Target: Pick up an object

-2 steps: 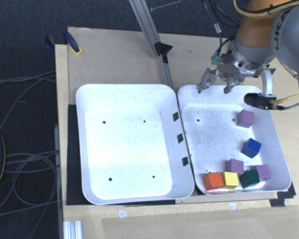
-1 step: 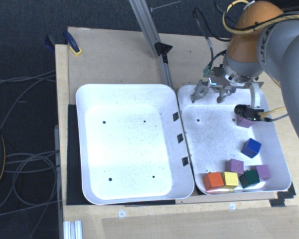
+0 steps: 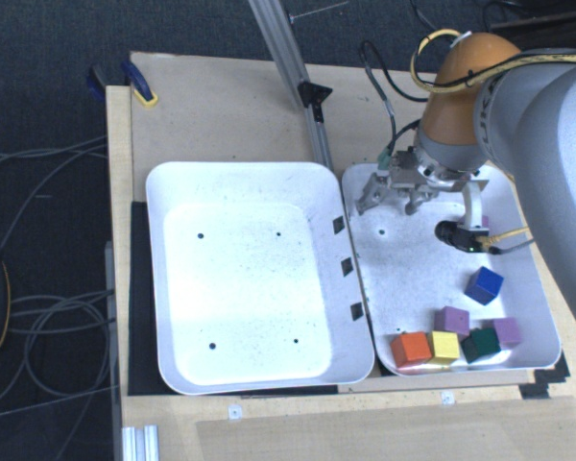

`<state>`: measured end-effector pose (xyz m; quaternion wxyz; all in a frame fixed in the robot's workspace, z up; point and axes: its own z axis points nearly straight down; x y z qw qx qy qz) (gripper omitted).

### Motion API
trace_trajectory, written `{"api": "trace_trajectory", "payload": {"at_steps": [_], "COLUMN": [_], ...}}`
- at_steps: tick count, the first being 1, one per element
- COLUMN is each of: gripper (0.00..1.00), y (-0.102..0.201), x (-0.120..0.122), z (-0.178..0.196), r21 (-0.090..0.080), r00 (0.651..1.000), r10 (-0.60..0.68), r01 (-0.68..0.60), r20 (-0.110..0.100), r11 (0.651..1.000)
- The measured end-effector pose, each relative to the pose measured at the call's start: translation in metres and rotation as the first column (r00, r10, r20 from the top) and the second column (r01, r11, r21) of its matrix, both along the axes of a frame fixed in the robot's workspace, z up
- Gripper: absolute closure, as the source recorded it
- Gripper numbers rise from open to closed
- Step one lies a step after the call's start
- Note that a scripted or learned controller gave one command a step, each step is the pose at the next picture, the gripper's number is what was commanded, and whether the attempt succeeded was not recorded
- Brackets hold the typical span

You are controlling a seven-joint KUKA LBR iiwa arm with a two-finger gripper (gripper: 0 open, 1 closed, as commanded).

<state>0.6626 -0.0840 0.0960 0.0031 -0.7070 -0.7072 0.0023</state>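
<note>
My gripper [image 3: 392, 200] hangs over the far left part of the right bin [image 3: 403, 257], with its fingers [image 3: 370, 200] spread and nothing between them. Several small blocks lie toward the bin's near right corner, well apart from the gripper. A blue cube [image 3: 484, 284] sits alone. Below it lie a purple block [image 3: 452, 319], an orange cube [image 3: 412, 348], a yellow cube [image 3: 444, 346], a green cube [image 3: 480, 344] and a second purple block [image 3: 506, 330].
The left bin [image 3: 163, 257] lies beside the right one. A metal pole [image 3: 288, 56] slants down behind both bins. A black fitting with a yellow cable [image 3: 461, 235] hangs off the arm over the right bin. Cables trail on the floor at left.
</note>
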Motion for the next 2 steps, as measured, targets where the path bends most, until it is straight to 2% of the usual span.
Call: {"api": "trace_trajectory", "payload": {"at_steps": [1,2], "gripper": [1.00,1.00], "y": [0.000,-0.007], "x": [0.003,0.010], "z": [0.016,0.074], "r21": [0.000,-0.002], "r00": [1.000,1.000], "r10": [0.000,0.000], "r01": [0.000,0.000], "r20": [0.010,0.016], "r11": [1.000,1.000]}}
